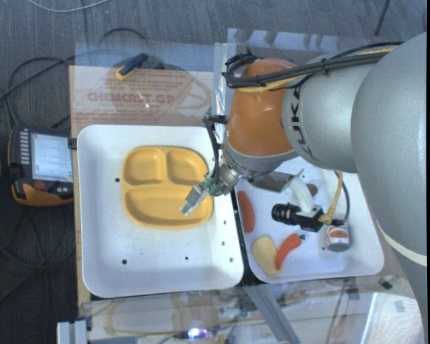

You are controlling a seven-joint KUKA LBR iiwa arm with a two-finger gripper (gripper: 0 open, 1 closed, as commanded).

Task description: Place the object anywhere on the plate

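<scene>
A yellow plate (158, 188) with three compartments lies in the left white bin (107, 264). My gripper (195, 202) hangs over the plate's right side, above the large front compartment near its rim. A small green bit (212, 186) shows just behind the gripper's tip; I cannot tell whether it is a held thing. The grey arm with its orange band (261, 113) reaches in from the right and hides the back of the right bin.
In the right bin (365, 260) lie a red sausage (246, 212), a pale yellow piece (266, 254), an orange-red pepper (289, 246) and a small can (337, 237). A cardboard sheet (140, 99) lies behind the left bin, and a handheld pendant (39, 165) sits to its left.
</scene>
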